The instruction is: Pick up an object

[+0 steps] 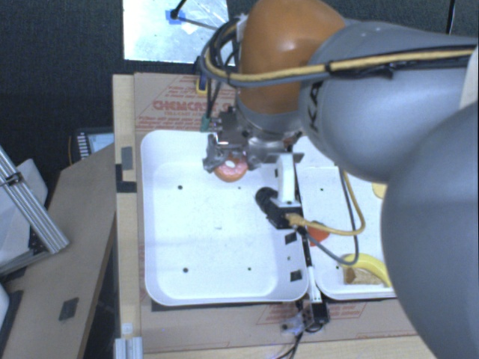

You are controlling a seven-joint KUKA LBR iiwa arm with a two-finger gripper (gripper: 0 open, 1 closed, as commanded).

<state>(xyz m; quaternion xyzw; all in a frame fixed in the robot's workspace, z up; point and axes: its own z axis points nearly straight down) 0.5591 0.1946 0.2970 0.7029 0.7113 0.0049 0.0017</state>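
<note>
The arm (359, 88) reaches in over the two white bins. Its claw (224, 158) hangs low over the back of the left bin (172, 275). A small round thing, orange-pink with a pale middle, like a little ring (230, 172), sits right under the claw tips. It looks like it is touching them, but I cannot tell if the claw is spread, pressed together, or pinching the ring.

The right bin (329, 193) has a yellow thing (370, 268) and a red thing (318, 232) in it, mostly hidden by the arm.

I think the grab step is on now. Next, the claw needs to squeeze the ring snugly and lift straight up. A round, small thing may slip out.
</note>
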